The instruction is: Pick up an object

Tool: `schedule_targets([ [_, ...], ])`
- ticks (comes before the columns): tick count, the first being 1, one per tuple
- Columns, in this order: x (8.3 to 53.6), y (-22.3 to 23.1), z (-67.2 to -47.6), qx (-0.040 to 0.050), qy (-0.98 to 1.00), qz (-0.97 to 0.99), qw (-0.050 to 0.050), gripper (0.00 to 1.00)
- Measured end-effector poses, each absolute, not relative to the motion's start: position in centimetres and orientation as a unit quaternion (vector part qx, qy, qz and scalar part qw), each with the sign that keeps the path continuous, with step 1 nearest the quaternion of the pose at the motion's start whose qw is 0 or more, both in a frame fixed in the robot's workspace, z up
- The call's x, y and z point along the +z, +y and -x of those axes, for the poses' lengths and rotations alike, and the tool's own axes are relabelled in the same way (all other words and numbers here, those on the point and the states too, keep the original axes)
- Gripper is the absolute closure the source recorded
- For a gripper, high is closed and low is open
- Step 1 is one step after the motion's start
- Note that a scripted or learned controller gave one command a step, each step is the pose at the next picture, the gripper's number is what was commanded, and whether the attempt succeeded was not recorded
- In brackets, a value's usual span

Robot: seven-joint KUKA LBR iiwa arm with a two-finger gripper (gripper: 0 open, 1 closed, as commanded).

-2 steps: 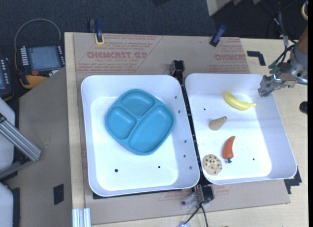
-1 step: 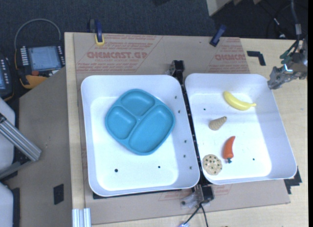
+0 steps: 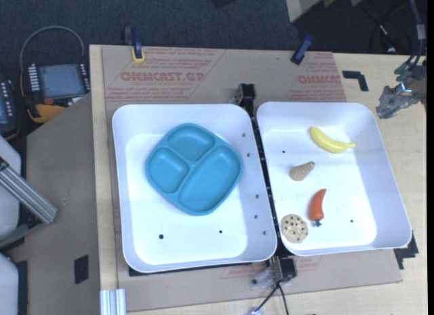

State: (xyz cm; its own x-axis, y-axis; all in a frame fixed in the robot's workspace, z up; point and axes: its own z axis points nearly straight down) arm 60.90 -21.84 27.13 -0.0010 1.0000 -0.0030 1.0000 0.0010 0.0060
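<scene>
The right bin [image 3: 386,171] holds a yellow banana [image 3: 331,140] near its back, a tan cone-shaped piece [image 3: 302,170] in the middle, a red-orange pepper [image 3: 317,206] below that, and a round speckled cookie [image 3: 294,228] at the front left corner. My gripper [image 3: 395,98] hangs at the far right, outside the right bin's back right corner and well apart from every object. Nothing is seen in it.
A blue divided plate [image 3: 194,168] lies in the left bin [image 3: 129,191]. The bins meet along a black seam with clips [image 3: 245,94]. Clamps sit on the board's back edge; a pendant [image 3: 60,80] lies off to the left.
</scene>
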Motion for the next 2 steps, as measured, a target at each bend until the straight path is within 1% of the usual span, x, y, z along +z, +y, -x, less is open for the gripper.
schedule_targets([
  [1,25.6,-16.4,-61.0,-0.0002,0.709,-0.705,-0.002,1.00],
  [2,24.2,-11.1,-60.6,-0.0004,0.709,-0.705,-0.002,1.00],
])
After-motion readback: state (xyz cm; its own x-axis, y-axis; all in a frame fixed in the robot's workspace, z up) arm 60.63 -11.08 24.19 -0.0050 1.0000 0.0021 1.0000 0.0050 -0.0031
